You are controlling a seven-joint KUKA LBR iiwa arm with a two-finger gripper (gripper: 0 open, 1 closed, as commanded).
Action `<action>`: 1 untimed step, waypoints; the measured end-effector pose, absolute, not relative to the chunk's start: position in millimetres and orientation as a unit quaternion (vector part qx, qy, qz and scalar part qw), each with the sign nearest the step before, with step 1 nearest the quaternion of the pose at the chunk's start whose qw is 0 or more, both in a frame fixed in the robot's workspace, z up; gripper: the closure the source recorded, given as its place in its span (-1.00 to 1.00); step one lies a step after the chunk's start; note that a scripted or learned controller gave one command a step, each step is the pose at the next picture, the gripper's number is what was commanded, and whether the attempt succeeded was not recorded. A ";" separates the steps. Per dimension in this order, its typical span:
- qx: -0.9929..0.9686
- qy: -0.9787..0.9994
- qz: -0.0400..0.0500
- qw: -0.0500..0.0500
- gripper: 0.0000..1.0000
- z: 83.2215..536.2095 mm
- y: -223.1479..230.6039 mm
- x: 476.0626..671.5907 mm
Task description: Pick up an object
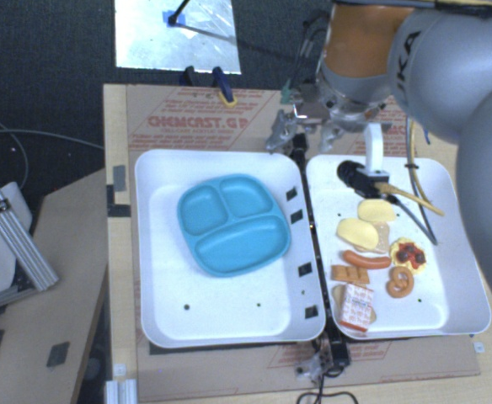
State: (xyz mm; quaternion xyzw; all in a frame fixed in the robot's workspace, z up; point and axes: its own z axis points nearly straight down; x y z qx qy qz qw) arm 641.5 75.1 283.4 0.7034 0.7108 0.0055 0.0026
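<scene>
Camera view, looking down at a slant on two shallow white bins set side by side. The arm reaches in from the right. Its gripper [293, 135] hangs over the far end of the wall where the two bins meet, close to the far edge of both. How far open it is cannot be told from this angle, and no object is visible in it.

The left bin [170, 310] holds one blue divided plate [233, 224], lying flat near the bin's centre, with its long axis running from the far left corner toward the near right corner.

The right bin [452, 297] holds a loose cluster of small toy foods, all nearer the camera than the gripper and to its right. Closest to the gripper are two pale yellow pieces [367, 224], just beside each other, in the middle of the bin. Nearer the camera lies a sausage [366, 260], its long axis running from the shared wall toward the outer right edge. A pretzel [400, 283] sits off its right end. A red and white packet [357, 305] lies by the near edge, its long axis running far to near.

Any pick in this bin probably means moving toward the near edge and slightly right.
</scene>
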 end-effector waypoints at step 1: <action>0.704 0.710 0.002 0.001 1.00 288.1 71.7 641.4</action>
